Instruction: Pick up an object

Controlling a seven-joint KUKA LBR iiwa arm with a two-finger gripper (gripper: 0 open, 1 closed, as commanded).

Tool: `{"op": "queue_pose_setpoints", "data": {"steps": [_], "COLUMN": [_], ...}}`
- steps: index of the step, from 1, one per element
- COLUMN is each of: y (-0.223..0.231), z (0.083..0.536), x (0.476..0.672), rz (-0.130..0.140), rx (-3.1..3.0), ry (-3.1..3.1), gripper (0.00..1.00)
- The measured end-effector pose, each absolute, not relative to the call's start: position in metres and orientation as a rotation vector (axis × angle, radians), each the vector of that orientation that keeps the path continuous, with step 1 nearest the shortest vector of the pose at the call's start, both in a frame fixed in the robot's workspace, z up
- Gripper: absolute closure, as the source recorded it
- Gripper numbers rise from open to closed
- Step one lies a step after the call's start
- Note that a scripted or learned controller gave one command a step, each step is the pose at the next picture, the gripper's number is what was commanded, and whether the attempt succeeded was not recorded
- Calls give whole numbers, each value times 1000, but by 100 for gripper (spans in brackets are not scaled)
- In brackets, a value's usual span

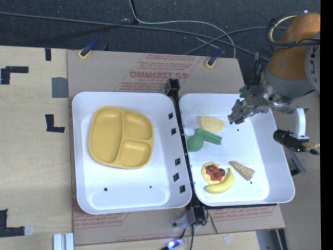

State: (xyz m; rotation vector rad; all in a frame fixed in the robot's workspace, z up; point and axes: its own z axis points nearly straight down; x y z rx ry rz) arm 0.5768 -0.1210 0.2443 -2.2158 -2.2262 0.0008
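1. While the gripper point(238, 113) hangs over the right bin point(270, 155) near its far edge, nothing sits between its dark fingers, though whether they are open or closed cannot be told.
2. Just left of it lies a pale yellow chip point(212, 123), long axis running across the bin.
3. Touching the chip's near side, a green scoop point(202, 138) lies slanted, its round head toward the bin's left edge and its handle pointing right.
4. Near the front edge a banana point(220, 184) curves beneath a small pizza point(213, 171); a cone point(242, 170) beside them points its tip left.
5. A yellow divided plate point(121, 136) rests in the left bin point(83, 155).
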Motion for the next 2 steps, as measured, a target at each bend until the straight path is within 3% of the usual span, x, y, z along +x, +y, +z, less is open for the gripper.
{"op": "queue_pose_setpoints", "data": {"steps": [1,2], "y": [-64,-12], "z": [231,234], "x": [580,595], "rz": [1,-1], "rx": [-2213,-2213], "ry": [-2227,-2228], "gripper": [100,100]}}
